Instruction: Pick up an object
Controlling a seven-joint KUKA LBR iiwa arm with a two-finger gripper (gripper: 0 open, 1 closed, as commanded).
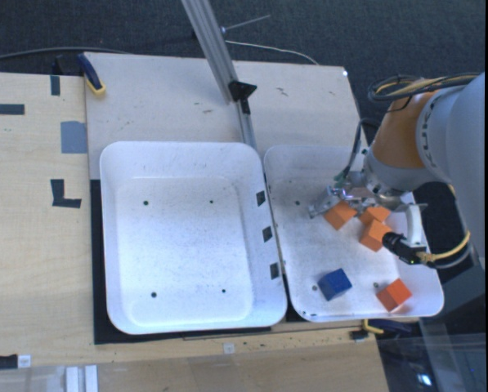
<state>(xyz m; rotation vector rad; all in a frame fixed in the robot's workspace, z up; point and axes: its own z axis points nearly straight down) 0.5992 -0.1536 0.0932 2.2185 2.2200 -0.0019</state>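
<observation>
My gripper [342, 200] is down in the right bin [297, 178], at the end of the grey arm with the orange band [399, 137]. An orange block [338, 216] lies right under and against the gripper's tip; whether it is gripped cannot be made out. A second orange block [374, 233] lies just to its right, close to the wrist. A blue block [335, 283] rests near the bin's front. One more orange block [393, 294] sits in the front right corner.
The left bin [113, 219] stands beside the right one, their rims touching. A slanted metal pole [215, 43] rises behind the bins. Cables [436, 256] hang off the wrist at the right bin's edge.
</observation>
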